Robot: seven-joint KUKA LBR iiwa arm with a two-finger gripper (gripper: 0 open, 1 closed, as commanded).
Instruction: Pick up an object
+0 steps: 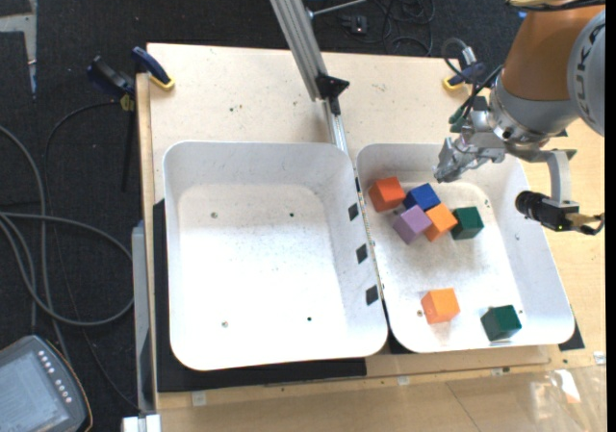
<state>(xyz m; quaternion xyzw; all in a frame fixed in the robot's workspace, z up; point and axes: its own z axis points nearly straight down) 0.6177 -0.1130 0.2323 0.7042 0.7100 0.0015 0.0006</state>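
Partial letters on the arm's wrist housing [589, 60] are unreadable.

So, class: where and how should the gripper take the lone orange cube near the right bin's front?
Probably from straight above, fingers on two opposite side faces of the orange cube. It sits flat and apart from the green cube and the bin wall, so all sides look free.

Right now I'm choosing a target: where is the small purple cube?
The small purple cube lies in the right white bin, touching the blue cube and an orange cube.
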